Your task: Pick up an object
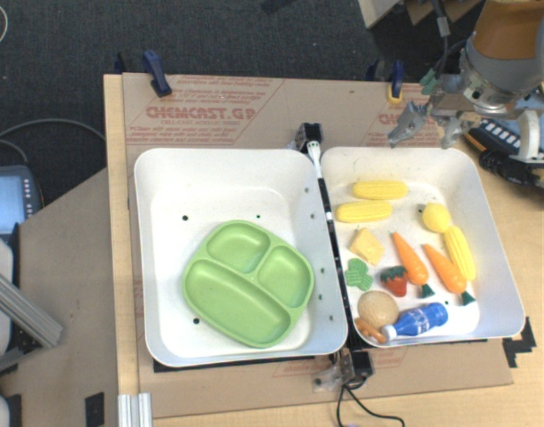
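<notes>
Hovering above the far rim of the right bin (494, 194), the end effector (427, 130) is hanging with its two fingers spread apart and nothing between them. It is sitting over the bench (209, 105) edge just beyond that bin, with the grey arm and its orange band (512, 20) reaching in from the upper right.

All the pickable things are lying below it inside the right bin, apart from the fingers. Nearest are two yellow corn cobs (379, 189), lying side by side just under the far wall. Further toward the camera a lemon (436, 218) is resting beside a third corn cob (459, 252), and two carrots (410, 258) are lying at a slant between them and a cheese wedge (368, 245). At the near wall a blue bottle (418, 320) is lying next to a potato (377, 309), with a broccoli piece (359, 276) and a small red piece (395, 280) just beyond.

A green divided plate (247, 281) is sitting in the left bin (165, 203), well apart from the end effector.
</notes>
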### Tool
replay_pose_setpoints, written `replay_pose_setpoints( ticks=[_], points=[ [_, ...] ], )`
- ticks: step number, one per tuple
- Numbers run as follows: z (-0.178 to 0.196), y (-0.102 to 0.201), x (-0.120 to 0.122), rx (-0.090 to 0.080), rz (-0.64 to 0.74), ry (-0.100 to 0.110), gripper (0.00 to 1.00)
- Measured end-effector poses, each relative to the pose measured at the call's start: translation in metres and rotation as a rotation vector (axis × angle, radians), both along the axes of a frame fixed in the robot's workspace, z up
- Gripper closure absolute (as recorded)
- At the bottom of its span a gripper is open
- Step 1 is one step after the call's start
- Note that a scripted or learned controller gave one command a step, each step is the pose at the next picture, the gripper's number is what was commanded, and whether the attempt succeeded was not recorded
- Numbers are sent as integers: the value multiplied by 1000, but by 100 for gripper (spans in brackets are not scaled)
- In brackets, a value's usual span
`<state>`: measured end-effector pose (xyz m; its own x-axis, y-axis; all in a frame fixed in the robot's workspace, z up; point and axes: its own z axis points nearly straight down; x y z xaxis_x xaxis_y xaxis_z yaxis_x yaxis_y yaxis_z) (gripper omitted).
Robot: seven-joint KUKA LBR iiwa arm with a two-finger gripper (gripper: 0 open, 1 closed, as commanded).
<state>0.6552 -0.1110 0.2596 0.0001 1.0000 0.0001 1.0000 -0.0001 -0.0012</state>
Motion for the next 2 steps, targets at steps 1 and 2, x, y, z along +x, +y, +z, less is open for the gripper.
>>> replay_pose_setpoints(
  ticks=[1, 2],
  points=[
    [-97, -51, 6, 1, -4, 9, 0],
    [-179, -47, -11, 2, 0, 7, 0]
  ],
)
